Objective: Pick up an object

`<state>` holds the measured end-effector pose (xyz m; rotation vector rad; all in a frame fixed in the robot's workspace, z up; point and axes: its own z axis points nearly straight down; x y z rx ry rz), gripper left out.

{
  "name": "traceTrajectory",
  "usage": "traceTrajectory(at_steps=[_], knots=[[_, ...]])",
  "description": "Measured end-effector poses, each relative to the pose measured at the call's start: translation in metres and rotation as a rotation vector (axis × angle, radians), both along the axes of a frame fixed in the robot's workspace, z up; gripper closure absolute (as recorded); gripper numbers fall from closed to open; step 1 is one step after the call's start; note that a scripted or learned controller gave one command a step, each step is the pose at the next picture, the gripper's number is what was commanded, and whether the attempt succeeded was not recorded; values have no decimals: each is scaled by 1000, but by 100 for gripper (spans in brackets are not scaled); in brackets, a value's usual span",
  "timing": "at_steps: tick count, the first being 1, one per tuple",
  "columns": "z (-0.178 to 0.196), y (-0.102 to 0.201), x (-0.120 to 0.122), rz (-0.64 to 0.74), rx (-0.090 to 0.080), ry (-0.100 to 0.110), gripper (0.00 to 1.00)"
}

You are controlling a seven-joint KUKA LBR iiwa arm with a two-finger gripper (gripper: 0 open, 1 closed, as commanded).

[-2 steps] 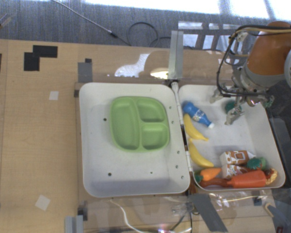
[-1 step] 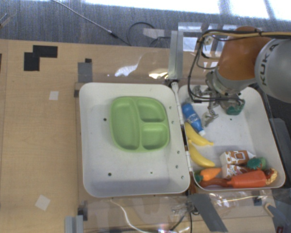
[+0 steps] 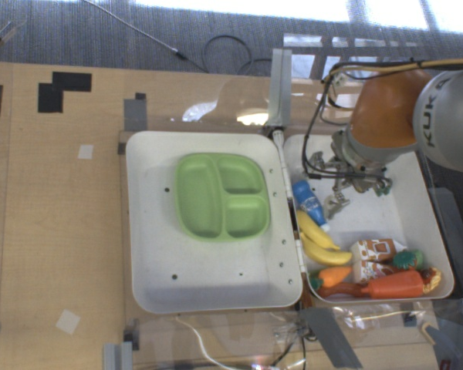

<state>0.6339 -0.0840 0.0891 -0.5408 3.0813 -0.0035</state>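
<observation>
1. You are looking at the gripper [image 3: 341, 199] hanging over the right bin [image 3: 417, 206], above a bare patch of its floor and just right of the blue bottle [image 3: 309, 199]. Nothing is sitting between its fingers, so it is carrying nothing; whether those fingers are spread or drawn together, you cannot tell from this angle.
2. The candidates are crowding the bin's near and left sides: the bottle lying along the left wall, the bananas [image 3: 321, 243] just below it, then a small carton [image 3: 373, 254], a carrot [image 3: 336, 277] and an orange tube [image 3: 396, 285] along the near edge. Packed like that, each one is leaving little room for fingers on either side.
3. The bottle is probably the target, being nearest the gripper, yet it is resting near the wall and touching the bananas, so a clean descent looks awkward.
4. The left bin [image 3: 147, 206] is holding a green divided plate [image 3: 220, 196], which is sitting well apart from the arm.
</observation>
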Motion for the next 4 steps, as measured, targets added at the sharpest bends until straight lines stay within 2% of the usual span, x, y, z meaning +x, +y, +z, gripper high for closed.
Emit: traceTrajectory(at_steps=[1, 2, 3, 4], knots=[[1, -1, -55, 157, -3, -4, 0], [1, -11, -53, -66, 0, 1, 0], [0, 2, -31, -73, 0, -1, 0], [1, -20, -60, -217, 3, -3, 0]])
